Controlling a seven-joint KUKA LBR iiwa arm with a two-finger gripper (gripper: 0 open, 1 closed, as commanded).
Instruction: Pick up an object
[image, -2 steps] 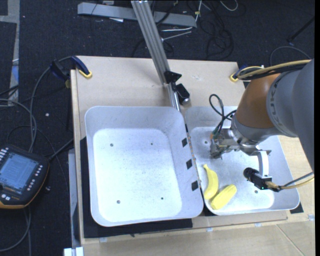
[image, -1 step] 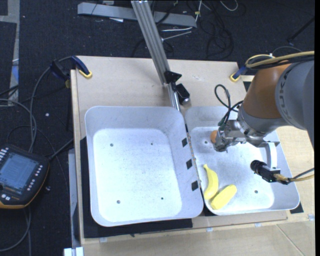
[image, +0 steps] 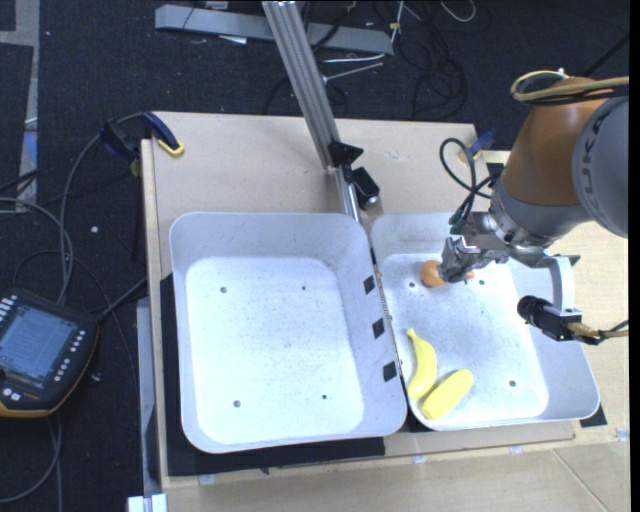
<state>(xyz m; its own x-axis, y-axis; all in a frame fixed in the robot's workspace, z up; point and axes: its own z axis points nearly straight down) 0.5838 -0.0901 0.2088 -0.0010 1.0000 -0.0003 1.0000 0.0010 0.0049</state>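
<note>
Camera view, from above at a slant. The gripper (image: 457, 262) hangs low over the far left part of the right bin (image: 500, 330), at the end of the grey arm (image: 570, 150) with its orange band, which enters from the right. A small orange object (image: 432, 274) lies on the bin floor just beside the gripper's left side; it is roundish, so no long axis can be made out, and whether the gripper touches it cannot be told. Whether the pincer is released or clenched cannot be told either, since the tips are too dark and small to resolve. Nearer the camera in the same bin lie a yellow banana (image: 422, 362), its long axis running from far to near with a slight curve, and a shorter yellow piece (image: 446, 393) set slantwise, its near-left end close to the banana's near end. The left bin (image: 270, 330) sits beside the right bin, their rims meeting along the middle. Both rest on a pale wooden bench (image: 260, 160). A slanted aluminium bar (image: 310, 85) rises from the far edge of the bins. On the dark floor to the left lies a handheld control pendant (image: 35, 350) with its cables.
</note>
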